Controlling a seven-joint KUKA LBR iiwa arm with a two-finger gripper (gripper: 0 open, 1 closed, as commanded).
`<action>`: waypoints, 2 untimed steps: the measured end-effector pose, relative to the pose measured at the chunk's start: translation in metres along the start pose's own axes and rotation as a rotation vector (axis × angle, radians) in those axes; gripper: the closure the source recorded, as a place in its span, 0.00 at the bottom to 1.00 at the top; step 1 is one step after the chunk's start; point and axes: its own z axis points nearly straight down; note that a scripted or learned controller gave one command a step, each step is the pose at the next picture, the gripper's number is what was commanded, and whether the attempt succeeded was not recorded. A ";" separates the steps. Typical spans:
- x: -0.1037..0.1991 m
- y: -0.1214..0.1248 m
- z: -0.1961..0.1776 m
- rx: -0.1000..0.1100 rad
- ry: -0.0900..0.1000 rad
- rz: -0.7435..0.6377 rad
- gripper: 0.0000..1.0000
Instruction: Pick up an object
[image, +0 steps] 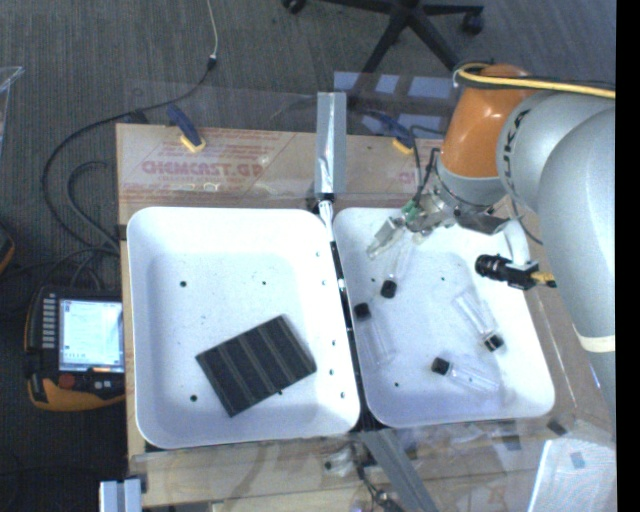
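Nearest our view, low in the left white bin (150, 300), lies a flat black ridged rectangular panel (256, 364), turned askew toward seven o'clock; it sits alone there, well apart from everything else.

In the right white bin (520, 400) we find the small things — clear plastic tubes with black caps. One capped tube (462, 373) lies at about five o'clock in that bin; another clear tube (476, 318) rests at four o'clock, slanted, with its black cap at the lower end; a third tube (378, 332) lies along the left wall near eight o'clock. Two small black caps (388, 289) sit loose toward the bin's centre-left, near one another but apart.

We see the grey arm with its orange band (478, 125) reaching in from three o'clock, and its two-finger gripper (405, 228) hangs over the upper part of the right bin, around eleven o'clock of that bin; whether anything sits between its pale tips we cannot tell, as they blur against the white floor.

We judge the gripper is placed there to come down on something near the bin's upper left — perhaps the nearest cap; nothing looks lifted yet. Clear tubes may roll under a touch; the flat panel offers little edge.
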 end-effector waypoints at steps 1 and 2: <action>0.002 -0.036 0.036 -0.011 -0.003 -0.021 0.00; 0.002 -0.037 0.025 -0.008 0.000 -0.019 1.00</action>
